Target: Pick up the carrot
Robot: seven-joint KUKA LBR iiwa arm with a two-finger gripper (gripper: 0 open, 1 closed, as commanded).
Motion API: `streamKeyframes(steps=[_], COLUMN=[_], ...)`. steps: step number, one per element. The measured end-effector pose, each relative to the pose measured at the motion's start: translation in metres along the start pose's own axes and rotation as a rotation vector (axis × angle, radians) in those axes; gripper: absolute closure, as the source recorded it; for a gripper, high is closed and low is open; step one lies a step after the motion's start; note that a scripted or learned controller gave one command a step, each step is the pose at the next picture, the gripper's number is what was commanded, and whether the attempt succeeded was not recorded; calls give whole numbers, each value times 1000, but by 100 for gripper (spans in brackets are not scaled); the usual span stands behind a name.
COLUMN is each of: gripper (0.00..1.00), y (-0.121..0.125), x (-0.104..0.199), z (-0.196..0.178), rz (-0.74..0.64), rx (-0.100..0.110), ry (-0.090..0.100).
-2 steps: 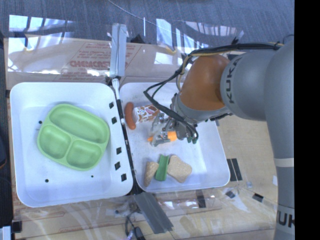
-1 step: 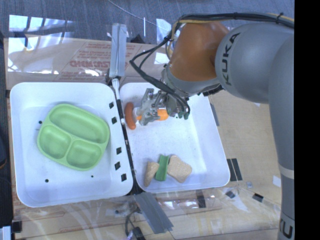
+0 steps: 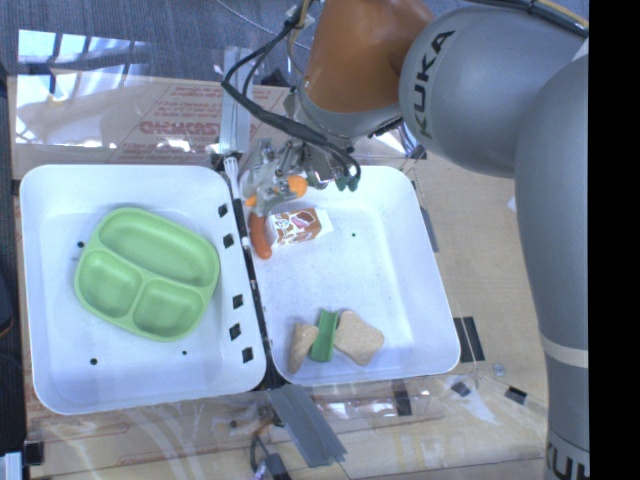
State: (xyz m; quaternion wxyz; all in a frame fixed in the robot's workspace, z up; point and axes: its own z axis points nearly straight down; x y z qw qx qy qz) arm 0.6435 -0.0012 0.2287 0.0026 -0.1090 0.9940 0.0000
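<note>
The carrot (image 3: 297,184) is a small orange piece at the top left corner of the right bin (image 3: 390,298). One end pokes out at the right of the gripper's fingers, and another orange bit (image 3: 251,201) shows at their left. My gripper (image 3: 275,186) hangs straight down over it from the big orange-and-grey wrist, and its fingers stand shut on the carrot's hidden middle. I cannot tell whether the carrot rests on the bin floor or is raised off it.
A reddish sausage (image 3: 260,236) and a brown-and-white packet (image 3: 297,226) lie just below the gripper. A sandwich-like toy with a green strip (image 3: 333,339) sits near the right bin's front. The left bin (image 3: 50,358) holds a green divided plate (image 3: 147,272).
</note>
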Motion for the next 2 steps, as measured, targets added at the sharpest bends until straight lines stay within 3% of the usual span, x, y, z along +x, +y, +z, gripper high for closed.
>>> streamKeyframes(steps=[1, 2], gripper=[100, 100], y=[87, 119], x=[-32, -40], z=[37, 28], rz=[188, -236], rx=[-1, -1], ry=[4, 2])
